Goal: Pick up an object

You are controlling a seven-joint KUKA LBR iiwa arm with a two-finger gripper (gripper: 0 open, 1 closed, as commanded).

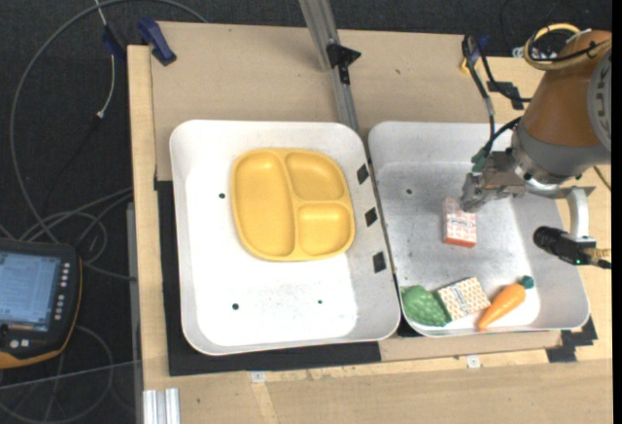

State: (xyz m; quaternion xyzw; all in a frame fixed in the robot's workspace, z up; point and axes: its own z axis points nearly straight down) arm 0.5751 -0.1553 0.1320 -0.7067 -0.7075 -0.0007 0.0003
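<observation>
One gripper (473, 199) is hovering at the right bin's (428, 145) centre, just above the small carton (460, 225); its grip cannot be told. It should be descending straight, centred over the carton.

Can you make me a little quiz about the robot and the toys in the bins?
1. True or false: the yellow tray sits in the left bin.
2. Which toy lies nearest the gripper? A) carrot B) small box C) green toy
3. Fill in: the carrot, the green toy and the checkered block all lie along the ____ edge of the right bin.

Key:
1. True
2. B, the small box, just below the gripper
3. Near (bottom) edge
</observation>
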